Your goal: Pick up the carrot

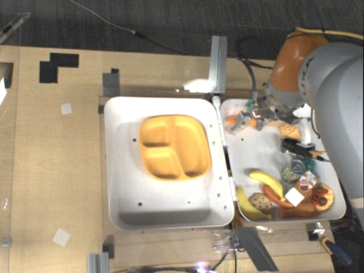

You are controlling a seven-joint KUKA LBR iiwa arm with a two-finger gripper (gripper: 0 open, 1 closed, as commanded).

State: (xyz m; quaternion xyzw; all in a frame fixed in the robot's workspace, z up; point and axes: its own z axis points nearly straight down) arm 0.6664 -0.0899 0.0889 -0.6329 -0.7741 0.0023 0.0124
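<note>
A small orange carrot lies in the far left corner of the right bin, close to the bin's wall. My gripper is low over that corner, right beside the carrot on its right side and partly covering it. The metal of the gripper hides where it meets the carrot, so I cannot see whether the carrot is held. The grey arm with its orange band comes in from the right, above the bin's far edge.
The left bin holds a yellow divided plate. In the right bin's near half lie a banana, a cookie, a sausage, a white cube and a small can. A bread piece sits by the arm.
</note>
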